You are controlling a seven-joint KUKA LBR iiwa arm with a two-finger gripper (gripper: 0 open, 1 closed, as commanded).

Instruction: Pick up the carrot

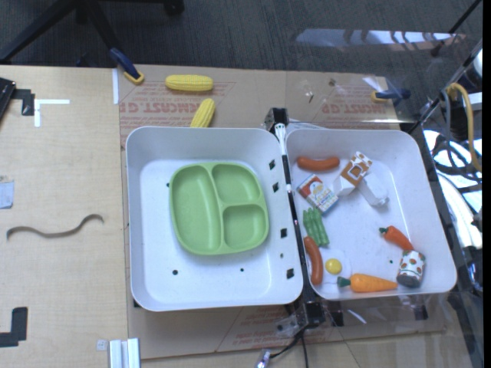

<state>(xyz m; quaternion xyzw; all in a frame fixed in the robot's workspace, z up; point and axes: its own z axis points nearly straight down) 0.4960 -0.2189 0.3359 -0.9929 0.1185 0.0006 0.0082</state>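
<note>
An orange carrot (370, 284) with a green stub lies along the front wall of the right bin (418, 153), pointing right. A smaller orange carrot (396, 237) lies a little further back near the right wall, tilted. Between them at the front right stands a small brown-and-white spotted toy (411, 268), touching the big carrot's tip.
The right bin also holds two sausages (317, 162) (313, 258), green beans (315, 227), a fried egg (332, 267), small cartons (319, 193) (355, 170) and a clear piece (374, 195). A green divided plate (219, 208) fills the left bin (146, 267). Two corn cobs (189, 83) (202, 113) lie behind the bins.
</note>
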